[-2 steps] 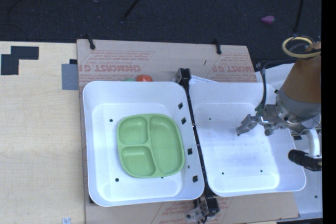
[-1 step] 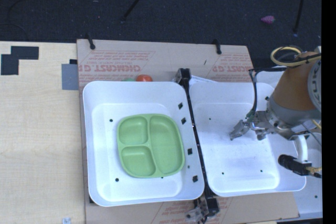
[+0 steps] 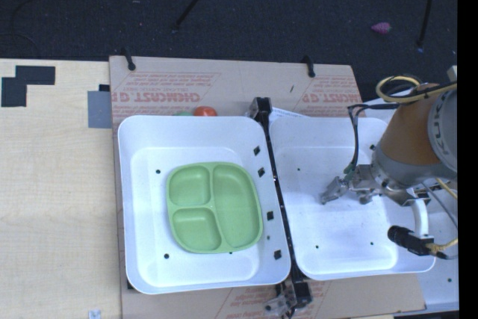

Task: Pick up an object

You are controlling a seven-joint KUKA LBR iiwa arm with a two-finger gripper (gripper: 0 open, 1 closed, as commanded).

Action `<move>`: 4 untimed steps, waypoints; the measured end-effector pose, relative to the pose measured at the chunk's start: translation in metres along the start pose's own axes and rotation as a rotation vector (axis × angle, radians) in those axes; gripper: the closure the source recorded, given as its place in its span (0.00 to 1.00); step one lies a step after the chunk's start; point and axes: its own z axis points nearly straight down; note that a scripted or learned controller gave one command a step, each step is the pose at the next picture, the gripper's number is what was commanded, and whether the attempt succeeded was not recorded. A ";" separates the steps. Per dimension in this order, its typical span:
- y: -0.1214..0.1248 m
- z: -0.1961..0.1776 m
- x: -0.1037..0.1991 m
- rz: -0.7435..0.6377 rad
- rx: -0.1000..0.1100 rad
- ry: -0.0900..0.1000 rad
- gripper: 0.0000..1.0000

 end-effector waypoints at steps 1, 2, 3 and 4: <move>0.001 -0.012 -0.001 0.003 -0.002 0.000 1.00; -0.004 -0.074 0.001 -0.003 -0.005 -0.001 1.00; 0.000 -0.117 -0.002 -0.002 -0.006 -0.002 1.00; -0.001 -0.177 0.004 -0.003 -0.008 -0.002 1.00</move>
